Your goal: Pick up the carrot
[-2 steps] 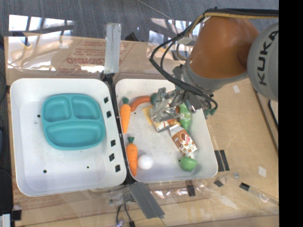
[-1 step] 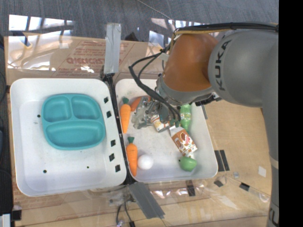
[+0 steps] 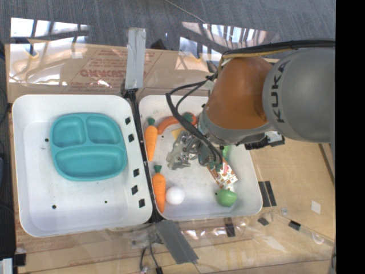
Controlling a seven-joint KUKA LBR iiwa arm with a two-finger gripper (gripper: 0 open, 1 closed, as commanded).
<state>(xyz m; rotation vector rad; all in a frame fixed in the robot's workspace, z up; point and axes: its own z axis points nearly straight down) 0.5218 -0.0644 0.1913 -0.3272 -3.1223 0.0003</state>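
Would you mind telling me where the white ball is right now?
The white ball lies in the right bin, near its front wall, touching the lower carrot on its left, with the green fruit further right.

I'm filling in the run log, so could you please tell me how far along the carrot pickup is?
Nothing looks done yet: two carrots lie along the right bin's left wall, one higher and one lower, neither lifted. In hand: the gripper sits low in that bin, beside the upper carrot, with nothing visibly between its fingers. Left: closing on a carrot and lifting it.
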